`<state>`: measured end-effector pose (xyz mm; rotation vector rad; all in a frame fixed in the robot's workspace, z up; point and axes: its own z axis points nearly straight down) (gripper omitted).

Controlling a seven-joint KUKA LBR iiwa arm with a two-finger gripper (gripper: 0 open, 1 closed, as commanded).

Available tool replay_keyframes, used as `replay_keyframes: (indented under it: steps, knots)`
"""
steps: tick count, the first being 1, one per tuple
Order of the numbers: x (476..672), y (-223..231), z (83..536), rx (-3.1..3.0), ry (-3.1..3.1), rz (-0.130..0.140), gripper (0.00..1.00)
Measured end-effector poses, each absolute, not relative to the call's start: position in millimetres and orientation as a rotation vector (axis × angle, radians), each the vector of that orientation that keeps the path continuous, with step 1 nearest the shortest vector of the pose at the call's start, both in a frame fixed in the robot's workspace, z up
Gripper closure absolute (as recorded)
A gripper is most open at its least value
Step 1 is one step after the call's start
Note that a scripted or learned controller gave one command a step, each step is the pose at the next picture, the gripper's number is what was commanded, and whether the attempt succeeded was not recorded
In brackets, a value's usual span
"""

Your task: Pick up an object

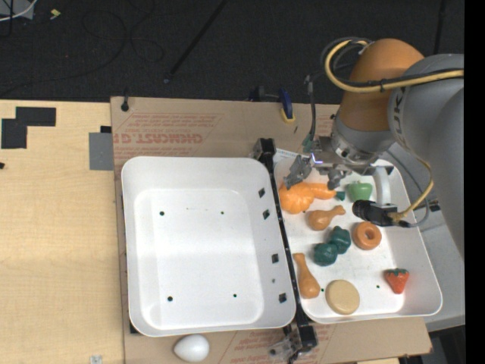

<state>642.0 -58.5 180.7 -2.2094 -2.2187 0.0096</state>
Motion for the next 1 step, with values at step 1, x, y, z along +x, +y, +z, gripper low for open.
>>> replay_keyframes:
  steps: [1]
  knots:
    - [621.5,-111.1,87.0,-2.231,-2.225,0.000,0.00]
